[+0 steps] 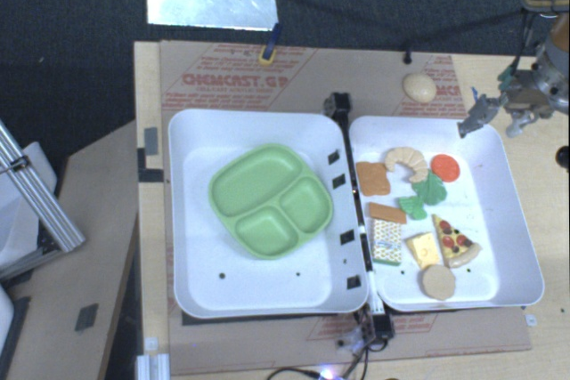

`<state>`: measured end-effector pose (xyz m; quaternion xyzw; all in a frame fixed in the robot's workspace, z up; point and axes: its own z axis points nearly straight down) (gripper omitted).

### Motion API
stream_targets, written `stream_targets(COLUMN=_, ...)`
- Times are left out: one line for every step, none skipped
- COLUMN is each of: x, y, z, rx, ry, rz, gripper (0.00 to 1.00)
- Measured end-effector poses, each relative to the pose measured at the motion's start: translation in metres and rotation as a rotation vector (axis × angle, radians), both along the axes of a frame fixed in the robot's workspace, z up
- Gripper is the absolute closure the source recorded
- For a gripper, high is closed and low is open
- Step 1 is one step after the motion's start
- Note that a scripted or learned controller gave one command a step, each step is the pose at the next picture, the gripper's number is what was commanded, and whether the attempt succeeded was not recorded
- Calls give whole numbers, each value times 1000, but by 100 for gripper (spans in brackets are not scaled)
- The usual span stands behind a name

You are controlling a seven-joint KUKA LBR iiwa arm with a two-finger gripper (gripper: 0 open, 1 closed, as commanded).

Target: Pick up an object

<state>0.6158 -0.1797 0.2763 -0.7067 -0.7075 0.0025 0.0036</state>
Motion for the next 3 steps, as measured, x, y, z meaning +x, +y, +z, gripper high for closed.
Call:
stream_targets(x=2, y=1, z=7, rx=-2, ry=-11, rz=3, gripper=0)
stream_targets(x=2, y=7, z=-54, rx=-1, ry=-7, rz=2, gripper=0)
stream_targets(x=10, y=7, z=-112, rx=-1, ry=-6, rz=3, gripper=0)
